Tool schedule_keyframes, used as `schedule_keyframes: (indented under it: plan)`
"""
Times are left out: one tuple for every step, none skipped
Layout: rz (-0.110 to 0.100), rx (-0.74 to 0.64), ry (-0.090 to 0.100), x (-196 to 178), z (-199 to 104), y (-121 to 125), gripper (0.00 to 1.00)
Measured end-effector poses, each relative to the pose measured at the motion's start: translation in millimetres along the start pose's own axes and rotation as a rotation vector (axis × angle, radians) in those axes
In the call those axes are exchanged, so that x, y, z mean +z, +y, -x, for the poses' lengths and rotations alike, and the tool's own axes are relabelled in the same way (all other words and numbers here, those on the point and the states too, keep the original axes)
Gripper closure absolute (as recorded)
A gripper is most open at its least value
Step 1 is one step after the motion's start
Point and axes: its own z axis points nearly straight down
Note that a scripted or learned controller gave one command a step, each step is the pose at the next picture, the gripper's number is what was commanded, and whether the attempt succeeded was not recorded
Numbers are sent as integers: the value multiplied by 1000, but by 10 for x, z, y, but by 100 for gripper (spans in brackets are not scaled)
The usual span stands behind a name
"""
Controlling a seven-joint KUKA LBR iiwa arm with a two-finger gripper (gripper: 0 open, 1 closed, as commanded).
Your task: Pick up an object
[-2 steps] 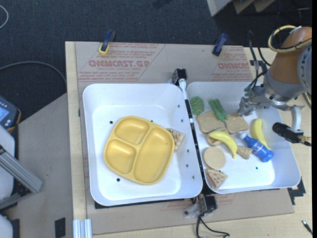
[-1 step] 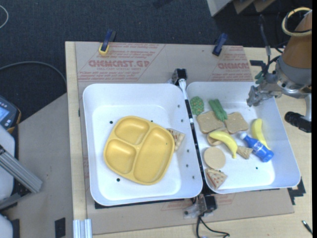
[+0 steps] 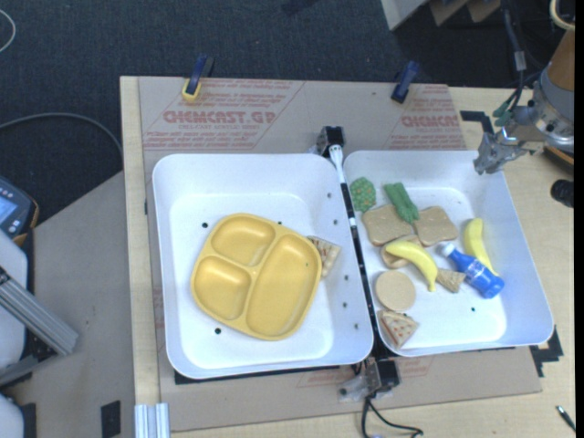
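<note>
You see the gripper (image 3: 490, 156) at the bench's far right corner, just over the right bin's (image 3: 525, 272) far rim; the arm is mostly cut off, and whether the jaws are spread or pressed together you cannot tell. The right bin holds two bananas (image 3: 412, 258), a blue bottle (image 3: 476, 274), crackers and green pieces, overlapping. In the left bin (image 3: 173, 245), a yellow plate (image 3: 257, 275) half hides a cracker wedge (image 3: 325, 250).

Arm (image 3: 558, 108) cut off at right edge (hand (image 3: 490, 156) too small to read).
</note>
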Motion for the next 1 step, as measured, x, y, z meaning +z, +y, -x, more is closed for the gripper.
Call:
schedule_keyframes:
  plan:
    - [-4, 0, 1, 9, -1, 8, 100]
